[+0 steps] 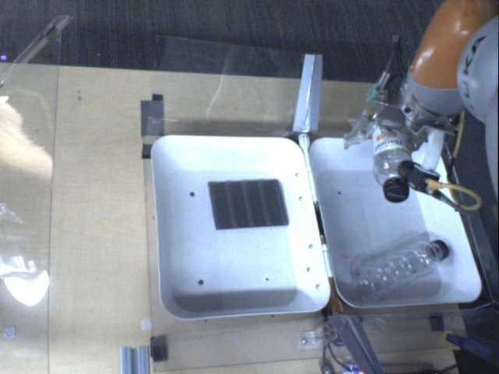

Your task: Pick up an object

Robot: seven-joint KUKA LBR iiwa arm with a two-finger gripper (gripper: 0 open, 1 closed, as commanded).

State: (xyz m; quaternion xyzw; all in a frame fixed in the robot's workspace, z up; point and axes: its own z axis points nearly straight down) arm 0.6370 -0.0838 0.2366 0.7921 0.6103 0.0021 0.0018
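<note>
Over right bin (468,287), end effector (392,166), perhaps gripping.

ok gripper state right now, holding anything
gripper: up over the right bin, a clear bottle with a dark cap hanging at its tip; finger state cannot be told.

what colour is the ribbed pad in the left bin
Dark grey, almost black, with lengthwise ridges; the ribbed pad shows clearly in the camera view.
</note>
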